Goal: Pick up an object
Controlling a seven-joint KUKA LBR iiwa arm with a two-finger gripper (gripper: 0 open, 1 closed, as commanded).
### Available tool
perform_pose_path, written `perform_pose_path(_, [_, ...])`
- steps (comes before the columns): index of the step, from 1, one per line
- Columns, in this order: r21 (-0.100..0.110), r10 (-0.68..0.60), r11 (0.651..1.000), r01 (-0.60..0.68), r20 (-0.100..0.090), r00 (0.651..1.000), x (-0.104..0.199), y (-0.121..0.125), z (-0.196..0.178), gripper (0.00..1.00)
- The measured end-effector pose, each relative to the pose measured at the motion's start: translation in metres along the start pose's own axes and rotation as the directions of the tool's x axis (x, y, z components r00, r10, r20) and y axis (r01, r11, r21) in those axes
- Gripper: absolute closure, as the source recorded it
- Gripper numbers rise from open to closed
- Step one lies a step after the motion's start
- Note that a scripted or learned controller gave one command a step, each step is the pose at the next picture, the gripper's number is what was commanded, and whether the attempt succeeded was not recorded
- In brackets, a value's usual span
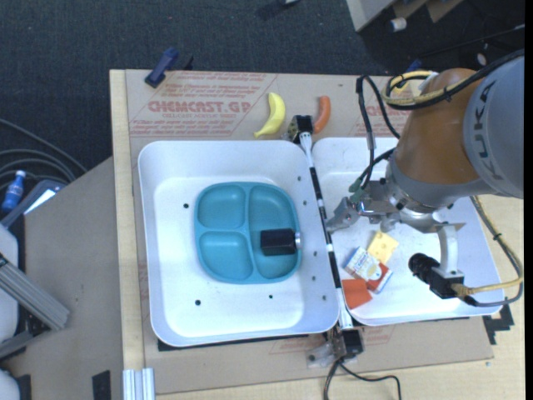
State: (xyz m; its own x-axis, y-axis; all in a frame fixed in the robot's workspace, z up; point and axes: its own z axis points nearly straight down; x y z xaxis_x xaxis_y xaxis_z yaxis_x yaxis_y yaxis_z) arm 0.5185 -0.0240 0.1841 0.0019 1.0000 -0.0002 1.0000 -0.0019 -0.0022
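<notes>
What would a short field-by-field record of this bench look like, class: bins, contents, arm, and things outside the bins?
left bin: blue divided plate with a small black block on it
right bin: yellow piece, small packet, red piece
arm: over the right bin
behind the bins: banana, orange carrot

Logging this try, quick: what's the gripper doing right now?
Gripper: over the right bin; open or closed cannot be told.

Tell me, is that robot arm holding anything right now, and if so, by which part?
It cannot be told. The arm's wrist hides the gripper over the right bin; the yellow piece and small packet lie loose below it.
</notes>
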Motion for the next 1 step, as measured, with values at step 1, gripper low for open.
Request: perform_pose_path(1, [-0.003, -0.001, 1.000, 0.001, 0.001, 1.000, -0.0546, 0.0947, -0.0010, 0.00])
